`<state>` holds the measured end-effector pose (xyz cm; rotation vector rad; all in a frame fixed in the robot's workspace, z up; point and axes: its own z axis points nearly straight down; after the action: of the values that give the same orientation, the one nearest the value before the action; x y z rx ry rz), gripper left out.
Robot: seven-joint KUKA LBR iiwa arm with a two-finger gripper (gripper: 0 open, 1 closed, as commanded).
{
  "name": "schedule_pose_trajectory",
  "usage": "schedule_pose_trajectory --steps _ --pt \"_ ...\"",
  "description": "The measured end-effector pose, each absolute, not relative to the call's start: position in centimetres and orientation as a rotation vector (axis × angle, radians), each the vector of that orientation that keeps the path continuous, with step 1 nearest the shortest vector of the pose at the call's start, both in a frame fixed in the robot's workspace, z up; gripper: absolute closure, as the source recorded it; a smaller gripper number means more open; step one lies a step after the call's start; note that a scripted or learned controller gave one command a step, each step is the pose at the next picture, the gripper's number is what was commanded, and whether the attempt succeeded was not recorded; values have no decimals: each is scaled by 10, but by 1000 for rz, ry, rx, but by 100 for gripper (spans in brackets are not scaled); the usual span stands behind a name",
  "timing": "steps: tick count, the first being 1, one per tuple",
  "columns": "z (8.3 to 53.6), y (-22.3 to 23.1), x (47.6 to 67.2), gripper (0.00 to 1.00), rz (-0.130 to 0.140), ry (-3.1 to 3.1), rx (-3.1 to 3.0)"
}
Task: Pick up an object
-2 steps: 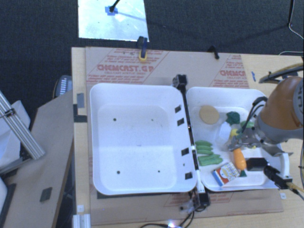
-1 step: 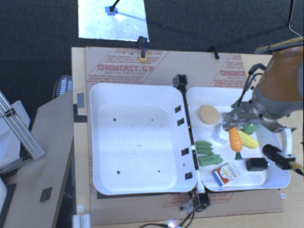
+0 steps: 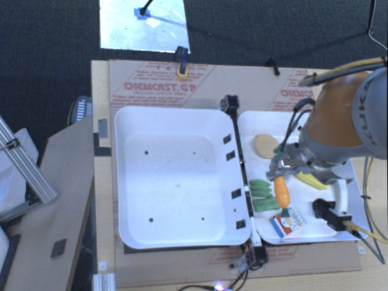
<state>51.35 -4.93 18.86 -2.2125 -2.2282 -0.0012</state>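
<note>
Both bins, the left bin [image 3: 176,180] and the right bin [image 3: 267,126], look like smooth moulded white plastic with a soft sheen. The tabletop [image 3: 200,80] reads as matt tan board printed in red, a dull reflective metal sheet [image 3: 144,17] beyond it on dark, rough-textured floor [image 3: 48,41]. The carrot [image 3: 282,193] and green pods [image 3: 262,194] look like glossy plastic; the arm's orange band [image 3: 339,111] is smooth, satin.

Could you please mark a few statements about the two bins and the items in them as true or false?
1. The carrot lies in the right bin. True.
2. The green beans lie in the left bin. False: they are in the right bin, beside the carrot.
3. The round tan disc lies nearer the far edge than the carrot. True.
4. The small card sits outside both bins. False: it lies in the right bin, near its front edge.
</note>
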Motion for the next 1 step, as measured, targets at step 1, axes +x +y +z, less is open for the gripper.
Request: schedule_pose_trajectory --steps 1 --pt "216 23 507 100 -8 -2236 -2208"
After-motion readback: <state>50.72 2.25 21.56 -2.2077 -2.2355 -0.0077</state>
